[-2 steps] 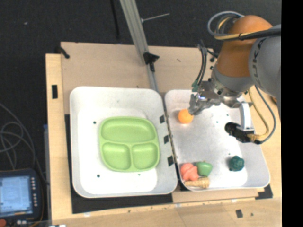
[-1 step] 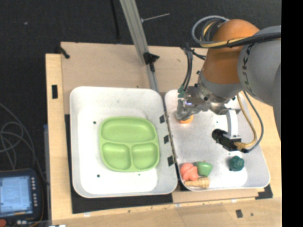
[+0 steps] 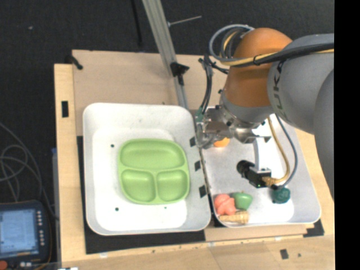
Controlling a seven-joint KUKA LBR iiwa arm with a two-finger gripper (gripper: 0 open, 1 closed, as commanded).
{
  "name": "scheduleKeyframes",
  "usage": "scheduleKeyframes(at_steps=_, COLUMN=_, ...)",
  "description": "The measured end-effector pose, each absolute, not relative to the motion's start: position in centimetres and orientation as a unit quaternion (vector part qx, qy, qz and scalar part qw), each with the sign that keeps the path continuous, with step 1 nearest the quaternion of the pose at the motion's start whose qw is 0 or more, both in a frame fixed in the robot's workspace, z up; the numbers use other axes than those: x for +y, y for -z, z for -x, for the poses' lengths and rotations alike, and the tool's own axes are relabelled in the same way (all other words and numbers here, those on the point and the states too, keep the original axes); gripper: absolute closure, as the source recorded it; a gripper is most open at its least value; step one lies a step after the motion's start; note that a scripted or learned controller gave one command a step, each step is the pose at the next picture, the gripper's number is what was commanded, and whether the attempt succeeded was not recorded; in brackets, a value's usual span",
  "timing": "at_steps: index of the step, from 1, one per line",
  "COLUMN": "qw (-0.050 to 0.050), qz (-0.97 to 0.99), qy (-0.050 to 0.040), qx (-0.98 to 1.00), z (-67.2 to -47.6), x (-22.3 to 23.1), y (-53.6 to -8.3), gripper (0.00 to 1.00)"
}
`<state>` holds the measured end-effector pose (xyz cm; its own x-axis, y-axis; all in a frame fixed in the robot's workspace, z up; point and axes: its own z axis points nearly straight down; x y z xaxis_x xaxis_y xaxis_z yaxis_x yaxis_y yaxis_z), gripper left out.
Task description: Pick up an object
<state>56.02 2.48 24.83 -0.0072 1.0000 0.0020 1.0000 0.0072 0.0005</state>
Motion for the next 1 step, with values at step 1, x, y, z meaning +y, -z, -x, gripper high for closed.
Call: scheduleKeyframes(at_steps=1, qw=0.001, qz=0.704, qy=0.0010, qx=-0.710, z=-54.47, x=7.73, y=-25.50, gripper=1.00)
